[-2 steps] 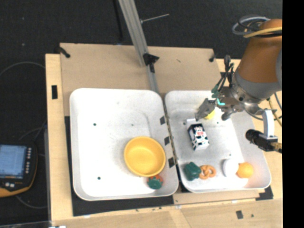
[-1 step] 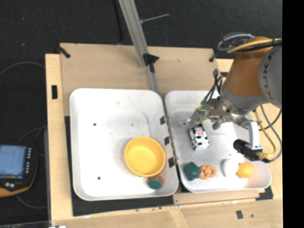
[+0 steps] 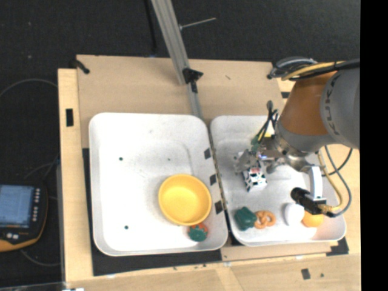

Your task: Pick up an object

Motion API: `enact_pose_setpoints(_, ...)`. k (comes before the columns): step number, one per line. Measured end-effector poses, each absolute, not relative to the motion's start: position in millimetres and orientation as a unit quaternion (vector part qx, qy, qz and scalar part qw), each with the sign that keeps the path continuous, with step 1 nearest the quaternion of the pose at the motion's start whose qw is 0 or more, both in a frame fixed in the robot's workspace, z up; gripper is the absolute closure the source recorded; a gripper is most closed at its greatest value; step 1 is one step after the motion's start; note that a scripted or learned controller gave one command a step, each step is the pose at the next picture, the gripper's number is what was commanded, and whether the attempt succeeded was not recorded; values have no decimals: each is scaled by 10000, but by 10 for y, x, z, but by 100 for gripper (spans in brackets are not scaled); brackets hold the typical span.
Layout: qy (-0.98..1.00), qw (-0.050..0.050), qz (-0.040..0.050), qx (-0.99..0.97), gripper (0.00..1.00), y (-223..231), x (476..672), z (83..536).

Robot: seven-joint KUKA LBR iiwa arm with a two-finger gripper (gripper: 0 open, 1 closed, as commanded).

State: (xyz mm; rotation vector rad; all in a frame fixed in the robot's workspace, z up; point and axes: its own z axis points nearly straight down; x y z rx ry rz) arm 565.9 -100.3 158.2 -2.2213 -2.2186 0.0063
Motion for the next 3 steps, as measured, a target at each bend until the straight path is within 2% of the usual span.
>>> enact_pose_setpoints(1,-7066,11,20,-7076,0,-1016,5647,1054)
enact_pose_setpoints(2,-7047,-16,-13,-7095,100,-1021,5670,1190)
enact_pose_setpoints(3,-7055,-32,-21,-7087,100,-1085,5666,1819)
